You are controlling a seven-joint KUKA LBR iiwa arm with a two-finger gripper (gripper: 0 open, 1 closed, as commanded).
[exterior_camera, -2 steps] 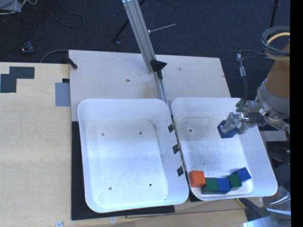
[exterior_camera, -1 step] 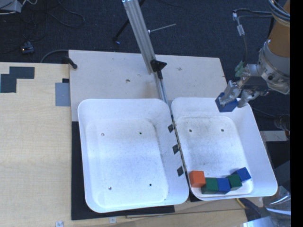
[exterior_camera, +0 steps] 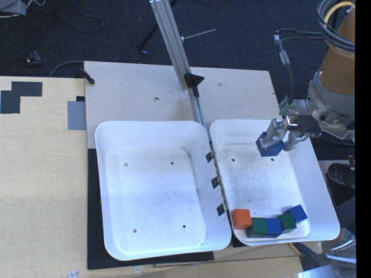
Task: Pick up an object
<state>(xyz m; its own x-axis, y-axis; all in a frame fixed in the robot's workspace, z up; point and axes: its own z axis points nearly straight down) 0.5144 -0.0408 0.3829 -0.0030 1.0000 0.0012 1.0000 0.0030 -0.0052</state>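
Dark carpet strewn with cables lies beyond the bench [exterior_camera: 145,91], a pale board that carries two shallow white bins side by side, with a slanted aluminium rail [exterior_camera: 174,42] rising from the far side between them. At the right, the gripper [exterior_camera: 277,139] hangs over the far part of the right bin [exterior_camera: 324,210], and a blue block [exterior_camera: 270,147] sits between its fingers, pinched and seemingly lifted clear of the bin floor, though the slant of the view makes its height hard to judge. That block looks squat, with no clear long axis, and it lies directly at the jaws rather than off to any side. So the pick seems largely made, and what remains is probably to carry the block upward without it slipping from a hold that looks to catch only its upper part. Well apart from the gripper, in the near right corner of the same bin, a cluster of blocks lies touching one another: an orange block [exterior_camera: 241,218] at its left end, then a green block [exterior_camera: 258,226], a small blue cube [exterior_camera: 273,226], another green cube [exterior_camera: 287,221], and a second blue block [exterior_camera: 298,213] at the right end. On the left, the left bin [exterior_camera: 110,155] shows bare white floor with a few small dark holes.
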